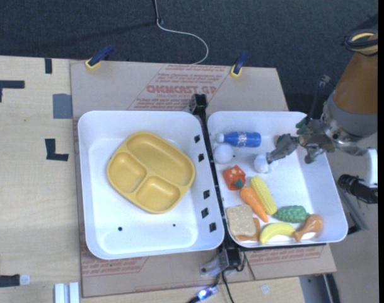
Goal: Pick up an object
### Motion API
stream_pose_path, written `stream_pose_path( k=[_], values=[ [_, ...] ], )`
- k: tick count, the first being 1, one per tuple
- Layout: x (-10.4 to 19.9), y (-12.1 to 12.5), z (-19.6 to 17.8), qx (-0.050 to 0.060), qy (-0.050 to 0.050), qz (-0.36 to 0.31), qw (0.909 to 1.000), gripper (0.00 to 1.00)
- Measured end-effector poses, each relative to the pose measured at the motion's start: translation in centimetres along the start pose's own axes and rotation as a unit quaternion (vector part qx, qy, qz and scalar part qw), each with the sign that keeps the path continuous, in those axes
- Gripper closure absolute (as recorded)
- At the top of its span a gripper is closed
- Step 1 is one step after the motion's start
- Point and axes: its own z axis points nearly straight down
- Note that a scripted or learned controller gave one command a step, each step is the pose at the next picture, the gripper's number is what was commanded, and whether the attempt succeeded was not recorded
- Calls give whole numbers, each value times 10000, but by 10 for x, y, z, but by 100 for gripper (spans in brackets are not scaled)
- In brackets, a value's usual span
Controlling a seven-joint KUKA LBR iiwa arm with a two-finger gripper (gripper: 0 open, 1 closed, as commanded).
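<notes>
My gripper (297, 151) hangs over the upper right part of the right bin (318, 188), open, with nothing between its fingers. A small white object (261, 163) lies just left of the left fingertip. Further left lie a blue-and-white bottle (240, 139) and a white ball (224, 153). Below them are a red pepper (234, 177), a carrot (253, 202), a corn cob (263, 194), a bread slice (241, 221), a banana (277, 232), a green vegetable (291, 214) and a chicken drumstick (309, 226).
The left bin (97, 226) holds a yellow divided plate (151, 171). Both bins rest on a cardboard sheet (179, 84) held by clips. A black bracket (198, 103) sits where the bins meet at the top. The arm's orange band (359, 84) is at the right edge.
</notes>
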Motion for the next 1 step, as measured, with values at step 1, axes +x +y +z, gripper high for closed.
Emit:
stream_pose_path(
  k=[1],
  values=[
    [-3,-1,44,22,-1,2,10000,0]
  ],
)
